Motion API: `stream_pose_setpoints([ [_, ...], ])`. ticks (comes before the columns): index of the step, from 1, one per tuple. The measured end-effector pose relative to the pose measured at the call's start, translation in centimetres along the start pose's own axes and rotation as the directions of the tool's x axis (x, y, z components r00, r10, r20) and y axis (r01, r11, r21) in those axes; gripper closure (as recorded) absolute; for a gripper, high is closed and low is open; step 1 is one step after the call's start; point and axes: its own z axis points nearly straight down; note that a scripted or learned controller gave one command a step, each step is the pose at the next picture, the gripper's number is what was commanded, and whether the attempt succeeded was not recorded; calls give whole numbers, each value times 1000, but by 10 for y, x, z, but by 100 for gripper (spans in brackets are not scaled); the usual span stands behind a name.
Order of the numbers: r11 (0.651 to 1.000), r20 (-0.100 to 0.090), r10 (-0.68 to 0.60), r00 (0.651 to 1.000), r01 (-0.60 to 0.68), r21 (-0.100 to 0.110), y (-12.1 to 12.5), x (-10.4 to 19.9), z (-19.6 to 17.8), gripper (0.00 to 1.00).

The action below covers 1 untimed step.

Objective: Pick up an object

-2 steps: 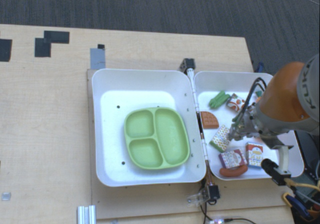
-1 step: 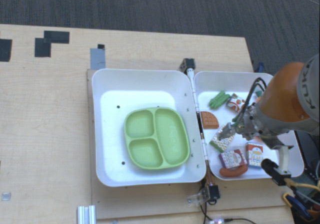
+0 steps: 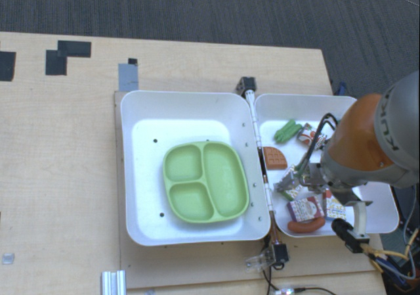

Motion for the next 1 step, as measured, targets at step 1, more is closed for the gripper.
stream_pose_setpoints([
  [1, 1000, -1, -1, 1000, 1, -8, 3, 1, -13, 100],
])
